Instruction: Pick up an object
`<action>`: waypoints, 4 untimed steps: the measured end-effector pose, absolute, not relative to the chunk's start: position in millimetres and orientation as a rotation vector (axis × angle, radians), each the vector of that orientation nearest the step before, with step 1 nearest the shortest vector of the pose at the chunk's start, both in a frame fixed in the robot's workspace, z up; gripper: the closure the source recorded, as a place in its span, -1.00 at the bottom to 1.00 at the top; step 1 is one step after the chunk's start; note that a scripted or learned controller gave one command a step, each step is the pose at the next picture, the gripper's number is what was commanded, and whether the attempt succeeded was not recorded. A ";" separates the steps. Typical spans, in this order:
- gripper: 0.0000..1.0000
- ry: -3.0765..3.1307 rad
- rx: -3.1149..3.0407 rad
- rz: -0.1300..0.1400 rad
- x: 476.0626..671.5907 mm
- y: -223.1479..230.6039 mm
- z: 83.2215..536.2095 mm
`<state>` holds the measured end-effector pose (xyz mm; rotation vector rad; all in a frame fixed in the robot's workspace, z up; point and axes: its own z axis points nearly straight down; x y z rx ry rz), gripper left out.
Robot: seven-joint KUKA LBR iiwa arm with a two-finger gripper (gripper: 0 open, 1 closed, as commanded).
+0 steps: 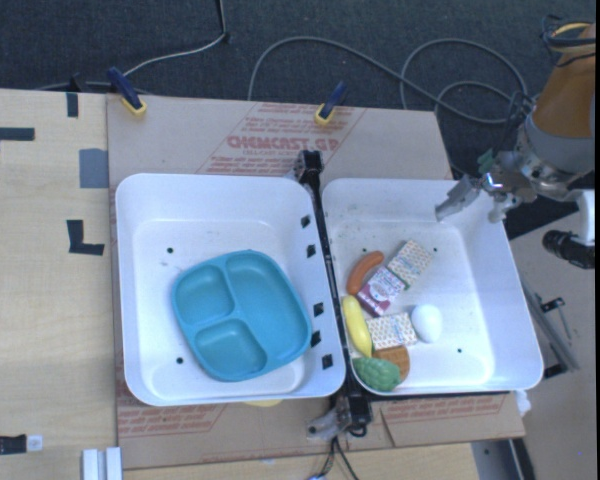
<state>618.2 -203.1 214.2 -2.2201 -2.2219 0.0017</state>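
Green toy food (379,372) and its neighbours lie down-left of our hand (467,196), whose grip state we cannot tell.

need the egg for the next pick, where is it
The white egg lies in the right bin, just right of a cracker.

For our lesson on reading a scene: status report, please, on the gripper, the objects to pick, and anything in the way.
Gripper above right bin's far rim, holding nothing. Toy food pile untouched in right bin. Blue tray in left bin. Nothing between gripper and pile.
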 end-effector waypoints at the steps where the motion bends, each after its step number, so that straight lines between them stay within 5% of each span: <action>1: -1.00 -2.220 -2.216 0.004 640.5 -143.7 106.6; 2: -1.00 -2.224 -2.221 0.000 603.1 -101.9 85.8; 3: -1.00 -2.225 -2.221 -0.001 623.5 -93.5 85.6; 4: -1.00 -2.226 -2.221 -0.001 665.7 -109.2 85.3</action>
